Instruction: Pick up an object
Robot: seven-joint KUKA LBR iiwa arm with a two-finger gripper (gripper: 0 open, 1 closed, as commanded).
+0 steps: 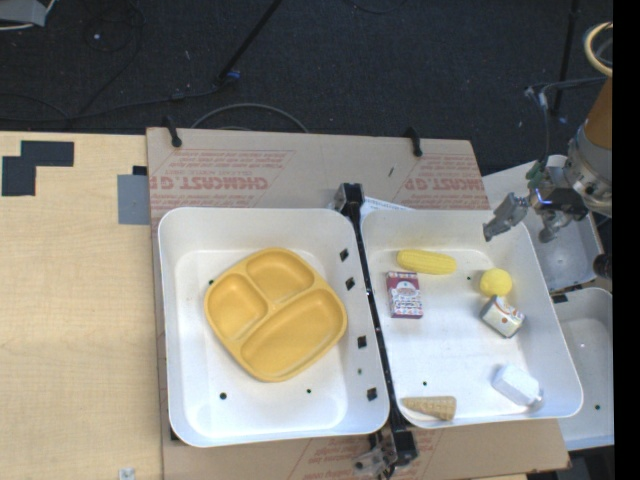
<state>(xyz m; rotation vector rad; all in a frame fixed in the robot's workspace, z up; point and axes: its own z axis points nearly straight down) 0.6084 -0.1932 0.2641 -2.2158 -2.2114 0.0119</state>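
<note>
Camera view: gripper hangs over the right bin's upper right rim, jaws spread, nothing between them — staged above the pickables, judging by position. Right bin holds corn cob, yellow ball, red carton, small can, white block, cone. Left bin holds yellow divided tray. Nearest targets: ball, can.

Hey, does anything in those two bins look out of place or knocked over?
The waffle cone lies on the right bin's near rim, half out. The small can rests tilted against the yellow ball.
</note>
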